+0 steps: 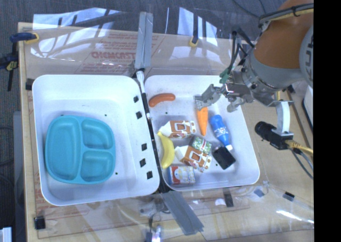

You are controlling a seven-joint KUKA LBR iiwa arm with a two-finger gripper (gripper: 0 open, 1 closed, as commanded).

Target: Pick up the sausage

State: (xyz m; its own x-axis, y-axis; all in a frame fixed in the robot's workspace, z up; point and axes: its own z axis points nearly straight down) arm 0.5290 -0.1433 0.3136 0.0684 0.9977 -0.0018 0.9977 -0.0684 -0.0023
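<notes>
The sausage (pixel 161 98) is a short reddish-brown piece lying near the far left corner of the right bin (pixel 250 145). My gripper (pixel 219 98) hovers over the far right part of that bin, just above the top of an orange carrot (pixel 202 121). Its two fingers (pixel 205 97) stand apart with nothing between them. A clear gap separates the gripper from the sausage, which lies to its left.
The right bin also holds a blue bottle (pixel 220 130), a black block (pixel 224 157), a banana (pixel 167 150), two small cartons (pixel 182 128) and a can (pixel 183 175). The left bin (pixel 80 89) holds a blue divided plate (pixel 80 149).
</notes>
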